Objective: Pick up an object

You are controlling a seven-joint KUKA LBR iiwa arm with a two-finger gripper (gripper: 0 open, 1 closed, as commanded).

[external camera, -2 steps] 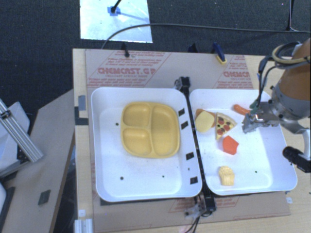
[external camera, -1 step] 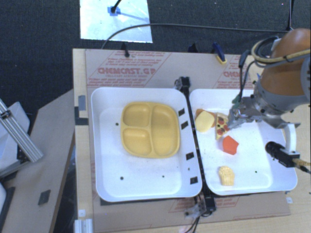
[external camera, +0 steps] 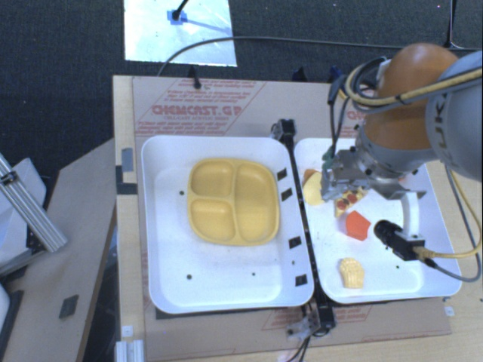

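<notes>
Altogether two bins (external camera: 226, 296), one tray (external camera: 232, 201) — one hand (external camera: 338, 191)

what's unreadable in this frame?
- Claw: finger state hidden by the wrist body, camera view.
- Yellow item in the right bin: partly covered by the claw, identity unclear.
- Small red-and-yellow piece: too small, half under the wrist.
- Arm: cut off at the right edge.
</notes>
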